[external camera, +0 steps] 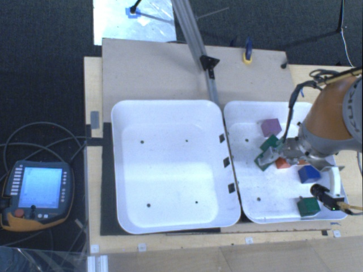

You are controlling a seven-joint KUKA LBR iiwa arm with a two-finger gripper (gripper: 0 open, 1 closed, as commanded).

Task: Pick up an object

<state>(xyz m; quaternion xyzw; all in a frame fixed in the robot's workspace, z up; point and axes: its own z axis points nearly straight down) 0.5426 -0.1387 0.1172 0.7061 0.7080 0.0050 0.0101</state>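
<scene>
No label or writing can be read anywhere on the bench — the teach pendant (35, 194) at the near left shows a pale lit screen, but nothing on it is legible from up here. Two white bins sit side by side: the left bin (170, 115) and the right bin (241, 203), their rims touching along the middle where small black clips sit. The arm (334, 118), grey with its orange band, leans in from the right over the right bin, and the gripper (271, 156) is down among the objects near a green block (269, 144) and an orange block (281, 164); whether its jaws are apart or closed on anything I cannot tell, as the wrist hides them. A purple block (270, 127) lies just beyond, a blue block (309, 174) to the right partly under the arm, and a second green block (308, 207) rests at the near right corner. A grey pole (193, 33) slants across the far side.
</scene>
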